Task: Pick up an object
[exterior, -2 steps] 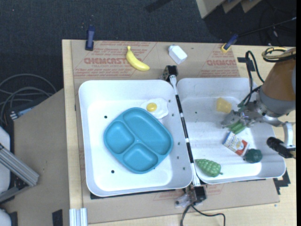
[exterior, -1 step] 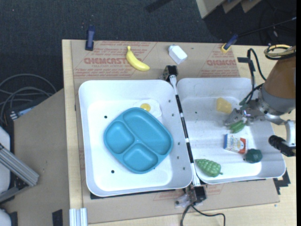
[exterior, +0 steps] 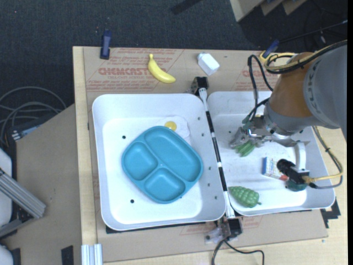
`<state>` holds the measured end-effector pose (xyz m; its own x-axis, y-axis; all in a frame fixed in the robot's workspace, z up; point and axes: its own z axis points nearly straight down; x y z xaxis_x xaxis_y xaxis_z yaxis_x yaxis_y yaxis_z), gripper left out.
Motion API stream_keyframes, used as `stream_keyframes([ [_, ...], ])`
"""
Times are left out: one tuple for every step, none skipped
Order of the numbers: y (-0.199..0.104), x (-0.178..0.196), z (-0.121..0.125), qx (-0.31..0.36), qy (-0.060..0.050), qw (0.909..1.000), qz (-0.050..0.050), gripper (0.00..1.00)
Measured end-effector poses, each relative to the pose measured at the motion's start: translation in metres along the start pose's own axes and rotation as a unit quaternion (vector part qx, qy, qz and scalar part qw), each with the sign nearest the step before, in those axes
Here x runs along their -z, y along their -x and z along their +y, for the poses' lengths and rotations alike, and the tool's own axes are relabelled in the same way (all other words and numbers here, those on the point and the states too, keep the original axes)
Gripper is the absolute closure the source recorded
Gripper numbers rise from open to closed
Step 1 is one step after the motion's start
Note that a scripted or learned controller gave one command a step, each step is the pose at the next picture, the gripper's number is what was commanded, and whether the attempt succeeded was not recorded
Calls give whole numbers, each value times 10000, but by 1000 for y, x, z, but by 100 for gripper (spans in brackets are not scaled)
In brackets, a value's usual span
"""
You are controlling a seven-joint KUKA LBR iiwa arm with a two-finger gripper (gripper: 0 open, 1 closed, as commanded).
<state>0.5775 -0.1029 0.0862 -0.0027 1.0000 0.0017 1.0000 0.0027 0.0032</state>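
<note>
While end effector [exterior: 242, 138] hovers, finger state unclear, one green object [exterior: 246, 148] touches it; one knobbly green object [exterior: 244, 195] below.

Looks like a robotics lab setup

Cardboard-lined surface [exterior: 127, 70], loose black cables [exterior: 27, 112] on dark carpet [exterior: 49, 15], aluminium framing rail [exterior: 22, 195], grey-and-orange industrial arm [exterior: 309, 93].
</note>
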Motion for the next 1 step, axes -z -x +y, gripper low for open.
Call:
stream_keyframes([
  [-38,133,-22,-7,2,10000,-8,100],
])
